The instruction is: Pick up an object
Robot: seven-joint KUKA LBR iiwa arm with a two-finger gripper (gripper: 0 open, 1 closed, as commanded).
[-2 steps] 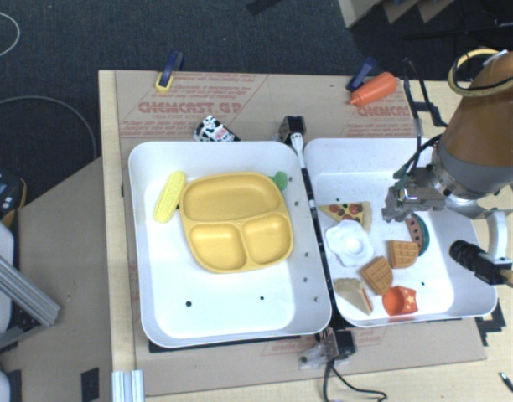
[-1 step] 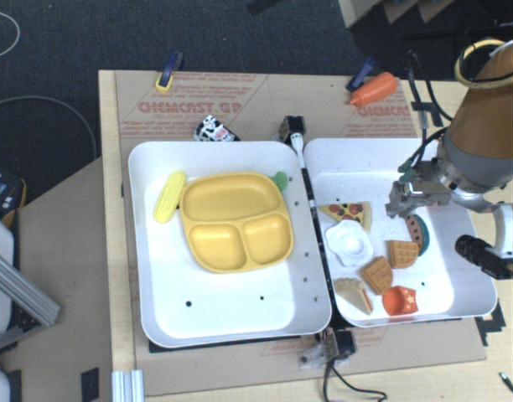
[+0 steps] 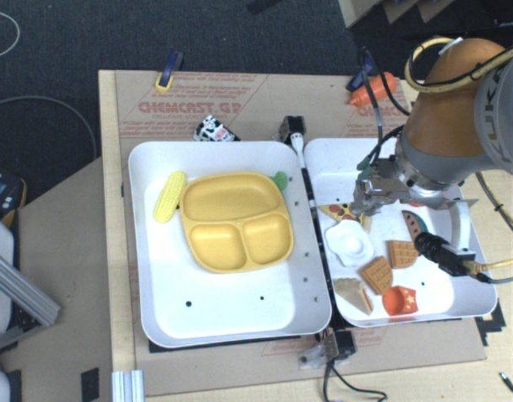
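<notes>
camera view: tool (image 3: 363,198), grip unclear, hangs over pizza slice (image 3: 340,212) beside fried egg (image 3: 349,243) and waffles (image 3: 389,264).

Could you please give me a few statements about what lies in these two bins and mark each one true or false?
1. The yellow divided plate lies in the left bin. True.
2. The toy corn cob lies in the right bin. False: it lies in the left bin, beside the plate's left edge.
3. The fried egg lies in the right bin. True.
4. The gripper hangs over the left bin. False: it is over the right bin, near its upper left part.
5. The waffle piece sits on the yellow plate. False: it lies in the right bin, to the right of the egg.
</notes>
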